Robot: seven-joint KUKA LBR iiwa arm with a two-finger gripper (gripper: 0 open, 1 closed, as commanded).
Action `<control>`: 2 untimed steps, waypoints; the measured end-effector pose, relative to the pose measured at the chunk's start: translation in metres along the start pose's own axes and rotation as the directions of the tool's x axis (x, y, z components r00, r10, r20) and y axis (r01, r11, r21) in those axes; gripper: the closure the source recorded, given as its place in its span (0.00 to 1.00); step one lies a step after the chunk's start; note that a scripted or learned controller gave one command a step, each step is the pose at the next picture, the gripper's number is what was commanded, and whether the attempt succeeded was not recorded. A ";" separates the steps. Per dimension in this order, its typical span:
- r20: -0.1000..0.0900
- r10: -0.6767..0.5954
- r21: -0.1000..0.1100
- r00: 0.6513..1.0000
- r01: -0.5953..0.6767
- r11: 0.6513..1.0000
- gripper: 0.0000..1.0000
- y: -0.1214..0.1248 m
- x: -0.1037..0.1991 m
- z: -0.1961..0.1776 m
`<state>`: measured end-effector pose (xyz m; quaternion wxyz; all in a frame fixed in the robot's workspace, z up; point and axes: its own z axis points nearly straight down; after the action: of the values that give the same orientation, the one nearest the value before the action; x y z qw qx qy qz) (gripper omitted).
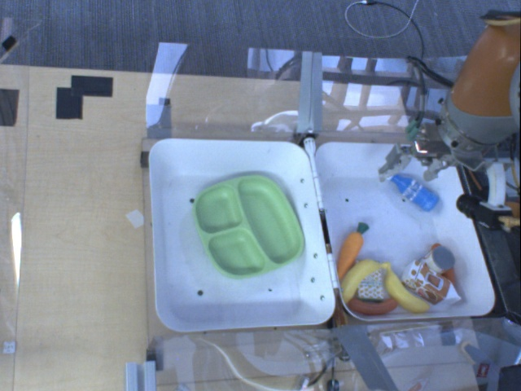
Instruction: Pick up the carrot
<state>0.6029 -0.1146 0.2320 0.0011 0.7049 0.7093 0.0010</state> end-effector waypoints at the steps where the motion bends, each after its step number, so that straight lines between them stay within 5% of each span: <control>1: -0.001 0.019 0.001 1.000 -0.019 1.000 0.00 -0.085 0.033 0.055; 2: 0.002 -0.127 -0.011 0.992 0.127 0.992 0.00 -0.074 0.023 0.142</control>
<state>0.5295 -0.0925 0.0898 0.0055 0.6583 0.7527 0.0046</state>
